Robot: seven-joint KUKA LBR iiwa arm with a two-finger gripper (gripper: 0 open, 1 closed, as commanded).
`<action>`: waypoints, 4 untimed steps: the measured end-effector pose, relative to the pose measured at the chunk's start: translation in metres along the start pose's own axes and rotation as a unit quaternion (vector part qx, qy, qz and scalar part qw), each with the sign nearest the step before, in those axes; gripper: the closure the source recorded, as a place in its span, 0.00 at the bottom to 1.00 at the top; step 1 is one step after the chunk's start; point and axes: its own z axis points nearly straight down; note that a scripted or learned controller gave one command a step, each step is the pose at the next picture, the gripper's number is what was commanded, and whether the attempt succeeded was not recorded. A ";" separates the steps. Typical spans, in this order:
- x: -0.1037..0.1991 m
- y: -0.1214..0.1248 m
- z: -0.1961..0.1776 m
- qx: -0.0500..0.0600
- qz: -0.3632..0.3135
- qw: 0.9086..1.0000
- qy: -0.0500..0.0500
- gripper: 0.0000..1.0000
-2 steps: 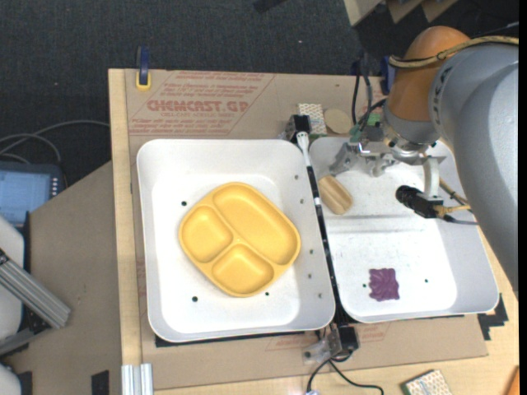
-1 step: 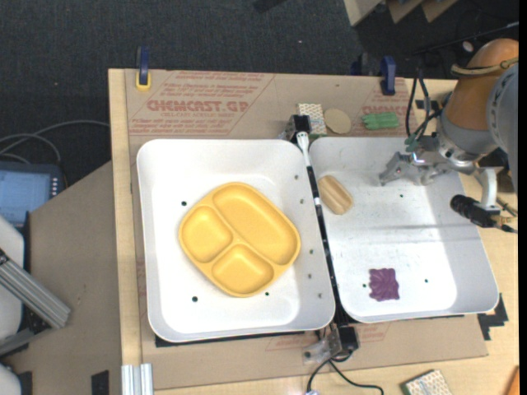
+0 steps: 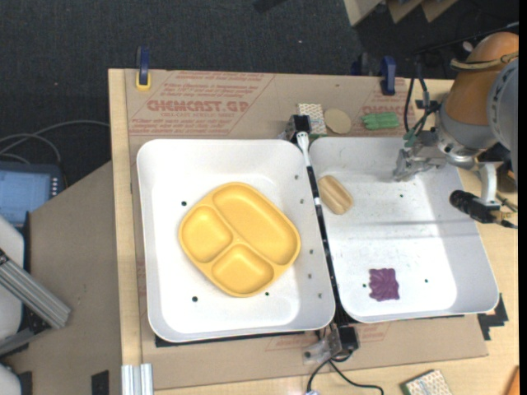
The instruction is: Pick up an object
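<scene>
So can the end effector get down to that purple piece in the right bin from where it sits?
Probably yes: the purple piece lies alone on the right bin floor, nothing over it, with the end effector above the same bin's far edge.

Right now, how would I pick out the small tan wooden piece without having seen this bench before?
Find the right bin of the two white bins, the one the arm reaches into. Go to its near-left wall, by the seam with the left bin. The tan wooden block lies there, rounded and pale brown, unlike the flat purple piece lower down or the yellow divided plate next door.
</scene>
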 end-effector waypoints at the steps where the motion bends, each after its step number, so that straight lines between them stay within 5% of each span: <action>1: 0.072 0.005 -0.092 0.000 -0.003 1.000 0.002 1.00; 2: 0.152 0.017 -0.152 -0.001 -0.003 1.000 0.002 1.00; 3: 0.091 0.015 -0.164 0.001 0.002 1.000 0.001 1.00; 4: 0.048 0.005 -0.033 0.006 0.002 1.000 0.002 1.00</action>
